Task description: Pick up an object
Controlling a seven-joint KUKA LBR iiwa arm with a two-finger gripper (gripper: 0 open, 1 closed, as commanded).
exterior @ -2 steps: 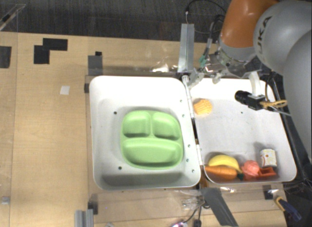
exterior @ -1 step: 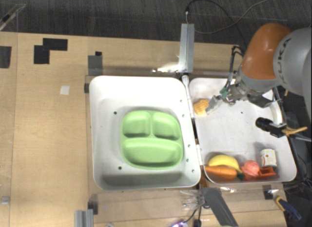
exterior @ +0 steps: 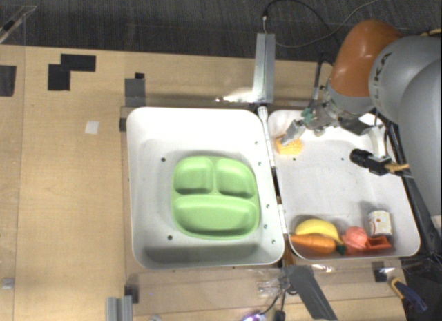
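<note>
Pale wood counter (exterior: pixel 62 195) spreads under two shallow white bins set side by side, with dark floor along the top of the frame. The grey arm (exterior: pixel 407 71) with its orange band comes in from the upper right. The left bin (exterior: pixel 148 140) holds a green divided plate (exterior: pixel 214 195) at its middle. In the right bin (exterior: pixel 331 181), a banana (exterior: pixel 316 228) and a carrot (exterior: pixel 314 242) lie together along the lower edge, beside a pink fruit (exterior: pixel 354 238), a red block (exterior: pixel 378 244) and a small can (exterior: pixel 379 223). A small yellow piece (exterior: pixel 290 148) sits in that bin's upper left corner. The gripper (exterior: pixel 295 132) hangs just over it, and whether it is open or closed cannot be told.
</note>
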